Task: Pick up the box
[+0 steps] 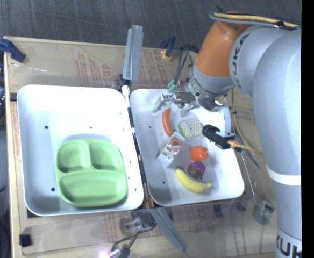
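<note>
Left bin: we see a green divided tray lying in its near half, well apart from the work.

Right bin: we count several small things crowded together in it.

Box: the task's thing, a small printed carton, lies flat and slightly tilted near the middle of the right bin, just left of the other toys.

Neighbours: an orange sausage-like piece lies just beyond the box on the far side; a pale patterned block is to its far right; an orange pepper, a purple piece and a banana lie to its right and nearer.

Gripper: it hangs over the far part of the right bin, beyond the box, with nothing between its metal fingers; we cannot tell how wide they stand.

Risk: we judge that a descent from here would land on the sausage-like piece or patterned block rather than the box. Because the box lies flat, the fingers may slide over it or nudge it against its neighbours.
</note>
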{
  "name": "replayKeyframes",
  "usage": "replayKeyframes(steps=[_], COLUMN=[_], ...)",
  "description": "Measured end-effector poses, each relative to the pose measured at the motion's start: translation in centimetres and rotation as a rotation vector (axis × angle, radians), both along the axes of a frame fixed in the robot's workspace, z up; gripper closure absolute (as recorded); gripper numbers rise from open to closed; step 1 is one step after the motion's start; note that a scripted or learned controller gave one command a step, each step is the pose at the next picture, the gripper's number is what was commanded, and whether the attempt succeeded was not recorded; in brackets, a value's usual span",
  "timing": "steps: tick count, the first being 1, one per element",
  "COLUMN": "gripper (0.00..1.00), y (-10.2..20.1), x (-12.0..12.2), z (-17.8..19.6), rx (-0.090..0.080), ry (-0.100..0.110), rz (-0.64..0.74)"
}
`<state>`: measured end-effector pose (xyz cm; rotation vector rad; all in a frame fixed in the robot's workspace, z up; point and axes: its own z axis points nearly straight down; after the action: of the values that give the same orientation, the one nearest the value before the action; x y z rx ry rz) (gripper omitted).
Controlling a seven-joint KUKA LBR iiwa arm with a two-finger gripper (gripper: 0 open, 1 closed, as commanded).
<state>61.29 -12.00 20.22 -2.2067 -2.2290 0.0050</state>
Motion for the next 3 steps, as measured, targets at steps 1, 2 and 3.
replayKeyframes(steps=[1,2,3], gripper=[0.0,0.0,0.0], y=[-4.2,-5.3,-7.8], x=[-0.8,4.1,0.6], z=[-9.2,-11.1,-5.7], rx=[-0.002,0.0,0.001], ry=[0.0,-0.004,-0.002], rz=[-0.061,-0.016,0.058])
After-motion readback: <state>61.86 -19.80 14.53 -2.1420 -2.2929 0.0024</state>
